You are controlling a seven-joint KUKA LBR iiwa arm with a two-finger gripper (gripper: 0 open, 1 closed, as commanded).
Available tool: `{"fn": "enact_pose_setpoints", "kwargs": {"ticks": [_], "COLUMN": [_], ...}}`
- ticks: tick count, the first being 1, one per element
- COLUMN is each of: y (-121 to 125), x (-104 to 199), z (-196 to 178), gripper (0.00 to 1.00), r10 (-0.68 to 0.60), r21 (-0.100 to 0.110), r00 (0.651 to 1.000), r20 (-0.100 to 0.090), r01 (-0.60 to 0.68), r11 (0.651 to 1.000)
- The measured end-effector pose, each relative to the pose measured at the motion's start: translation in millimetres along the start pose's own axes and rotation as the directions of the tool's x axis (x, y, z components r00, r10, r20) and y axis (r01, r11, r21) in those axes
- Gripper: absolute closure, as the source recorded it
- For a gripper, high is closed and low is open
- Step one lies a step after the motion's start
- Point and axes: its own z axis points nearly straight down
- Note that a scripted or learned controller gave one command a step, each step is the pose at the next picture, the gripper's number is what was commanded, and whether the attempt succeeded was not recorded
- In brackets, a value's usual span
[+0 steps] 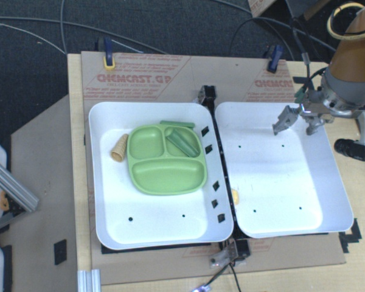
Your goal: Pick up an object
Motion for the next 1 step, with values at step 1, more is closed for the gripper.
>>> {"fn": "enact_pose_setpoints", "kwargs": {"ticks": [1], "y": [2.9], "x": [0.5], "z": [-8.4], "gripper": [0.0], "r10": [-0.003], "r21": [-0.015], "r00": [1.0], "r20": [0.003], "r01": [0.003], "r11": [1.0]}}
